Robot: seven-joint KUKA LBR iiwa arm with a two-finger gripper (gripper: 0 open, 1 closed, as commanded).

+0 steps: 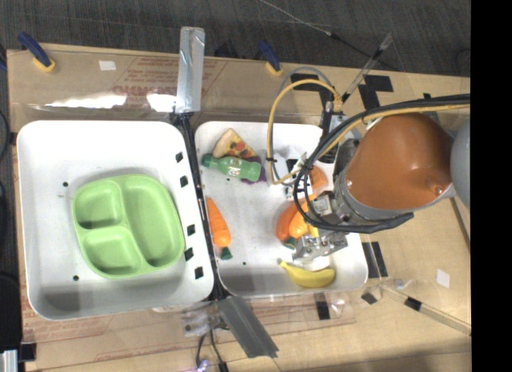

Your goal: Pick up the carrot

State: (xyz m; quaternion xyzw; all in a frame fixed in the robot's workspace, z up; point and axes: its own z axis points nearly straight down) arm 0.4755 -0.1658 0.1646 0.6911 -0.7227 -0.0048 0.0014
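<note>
Two white bins sit on my bench. Nearest in the right bin (pixel 240 282), I see a banana (pixel 308 275) by the front edge, with the gripper (pixel 314 246) just above it, fingers I cannot tell. Against the left wall lies the carrot (pixel 218 222). Farther back are a green bottle (pixel 234 168) and a pizza slice (pixel 232 144). A green tray (pixel 128 224) fills the left bin (pixel 40 202).

Robotics lab test cell. Indicators: wooden tabletop (pixel 416 326) with black tape markers, two white bins (pixel 48 282) clamped side by side, plastic toy food (pixel 232 167), exposed cabling (pixel 276 134) and an industrial arm (pixel 396 166).
</note>
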